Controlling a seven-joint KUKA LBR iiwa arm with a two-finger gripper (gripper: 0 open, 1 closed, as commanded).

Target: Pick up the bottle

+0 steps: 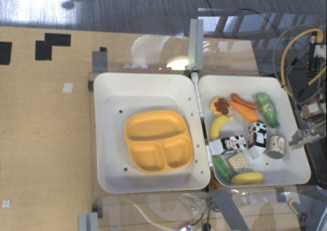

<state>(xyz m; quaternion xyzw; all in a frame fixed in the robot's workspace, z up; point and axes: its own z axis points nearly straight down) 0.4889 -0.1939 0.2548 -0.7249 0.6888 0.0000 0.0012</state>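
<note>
The bottle (267, 109) lies on its side in the right bin (294, 174), near the far right corner, green with a pale label, its neck toward the near side. Just to its left lie a carrot (245, 112) and a sausage (244, 101), so the freest way in, I judge, is from the right wall.

The gripper (301, 139) sits at the bin's right edge, near the can (276, 146) and a little nearer the camera than the bottle — beside the target, not over it. Whether the fingers are apart or together I cannot tell; nothing shows between them.

The toys are heaped in the right bin, probably as a pick pile, while the left bin (110, 122) holds one yellow tray (158, 140) with three compartments — likely the drop-off side.

Counted in the right bin:
- bottle: one
- bananas: two (219, 125) (248, 178)
- cow-patterned cartons: two (232, 143) (257, 134)
- carrot, sausage, can: one each
- small pizza (220, 106): one
- green vegetable (222, 166): one
- chequered box (238, 162): one
</note>
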